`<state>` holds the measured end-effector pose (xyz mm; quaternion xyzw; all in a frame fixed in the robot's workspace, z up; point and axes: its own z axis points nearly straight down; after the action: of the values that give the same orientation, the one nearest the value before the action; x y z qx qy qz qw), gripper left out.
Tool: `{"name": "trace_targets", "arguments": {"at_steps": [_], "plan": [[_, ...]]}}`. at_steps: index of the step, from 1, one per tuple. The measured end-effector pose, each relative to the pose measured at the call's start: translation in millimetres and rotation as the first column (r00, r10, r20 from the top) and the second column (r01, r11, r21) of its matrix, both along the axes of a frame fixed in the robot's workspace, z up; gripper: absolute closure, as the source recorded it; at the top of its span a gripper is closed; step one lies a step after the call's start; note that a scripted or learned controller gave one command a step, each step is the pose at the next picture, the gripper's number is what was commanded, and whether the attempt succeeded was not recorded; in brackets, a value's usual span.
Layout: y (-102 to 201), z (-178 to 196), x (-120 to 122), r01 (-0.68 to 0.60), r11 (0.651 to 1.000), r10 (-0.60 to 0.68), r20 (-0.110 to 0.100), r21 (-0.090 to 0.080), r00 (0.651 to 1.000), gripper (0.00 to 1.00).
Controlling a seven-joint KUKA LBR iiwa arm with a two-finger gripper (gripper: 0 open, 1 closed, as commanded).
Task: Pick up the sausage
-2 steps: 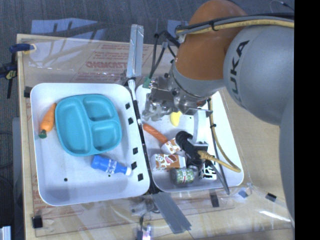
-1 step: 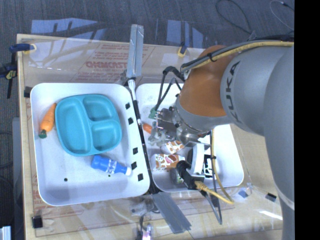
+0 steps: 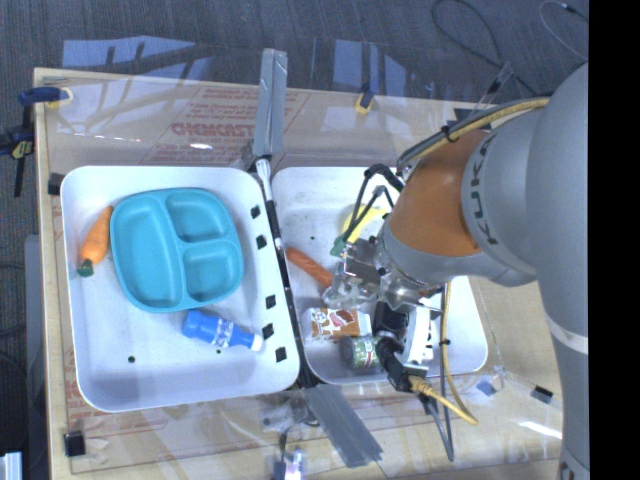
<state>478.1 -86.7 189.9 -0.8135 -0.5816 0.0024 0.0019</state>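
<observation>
The sausage [image 3: 307,264] lies in the right bin [image 3: 310,193] near its left wall, long axis slanting down-right, just left of the gripper [image 3: 352,286] (whether that is open or shut I cannot tell).

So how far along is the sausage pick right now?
Done: the grey arm with the orange band has reached into the right white bin. In hand: its gripper sits low beside the slim orange-brown sausage, which lies on the bin floor; whether the fingers are closed I cannot tell. Left: grasp and lift. The small printed packet and green can lie close by.
</observation>
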Motion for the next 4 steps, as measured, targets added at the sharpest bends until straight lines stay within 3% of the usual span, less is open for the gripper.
{"name": "trace_targets", "arguments": {"at_steps": [1,2,3,4], "plan": [[0.3,0.3,0.2,0.000,1.000,0.000,0.001,0.000,1.000,0.00],[-6.4,-61.2,53.5,0.052,0.999,-0.052,0.038,-0.008,0.998,0.00],[-18.2,-88.5,57.7,0.043,0.999,-0.043,0.036,-0.010,0.998,0.00],[-17.2,-81.5,54.3,0.041,0.999,-0.041,0.021,-0.004,0.999,1.00]]}}
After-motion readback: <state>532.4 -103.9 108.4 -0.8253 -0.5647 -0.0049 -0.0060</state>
